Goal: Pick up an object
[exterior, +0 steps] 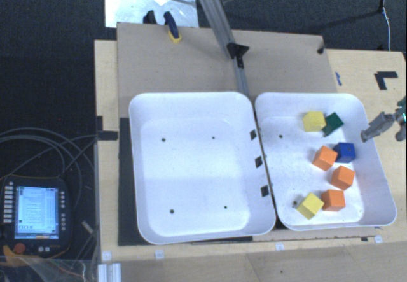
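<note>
Sitting on a tan bench (pixel 191 64), two white bins (pixel 197 166), dark carpet (pixel 51 32), tool (pixel 381 125) state unclear

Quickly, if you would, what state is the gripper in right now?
Gripper: at the right bin's right edge, holding nothing; open or shut cannot be told.

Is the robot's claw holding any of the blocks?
No. The gripper sits at the right bin's edge with nothing in it; the blocks, like the blue one, lie loose.
</note>
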`<state>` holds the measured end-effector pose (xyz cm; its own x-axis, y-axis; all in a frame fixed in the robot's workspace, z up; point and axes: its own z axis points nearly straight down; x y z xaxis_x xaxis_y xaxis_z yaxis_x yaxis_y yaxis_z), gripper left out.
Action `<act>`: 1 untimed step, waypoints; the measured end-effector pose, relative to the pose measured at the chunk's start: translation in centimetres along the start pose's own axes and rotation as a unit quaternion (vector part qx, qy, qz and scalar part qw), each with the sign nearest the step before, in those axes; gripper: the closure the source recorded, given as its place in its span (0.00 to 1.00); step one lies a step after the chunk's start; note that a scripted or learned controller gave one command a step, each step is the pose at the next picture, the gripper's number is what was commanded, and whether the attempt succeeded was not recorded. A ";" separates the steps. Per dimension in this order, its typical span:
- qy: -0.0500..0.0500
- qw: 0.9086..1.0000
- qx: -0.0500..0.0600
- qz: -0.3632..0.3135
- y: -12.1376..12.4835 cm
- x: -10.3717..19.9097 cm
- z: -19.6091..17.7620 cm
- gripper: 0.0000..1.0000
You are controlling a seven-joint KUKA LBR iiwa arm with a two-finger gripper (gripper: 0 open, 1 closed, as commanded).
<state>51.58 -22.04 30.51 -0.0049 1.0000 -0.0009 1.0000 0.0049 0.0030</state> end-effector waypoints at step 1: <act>0.001 1.000 0.003 0.002 -0.4 -0.5 6.0 0.00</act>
<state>51.19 -22.53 24.47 -0.0013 1.0000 0.0006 1.0000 0.0013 -0.0028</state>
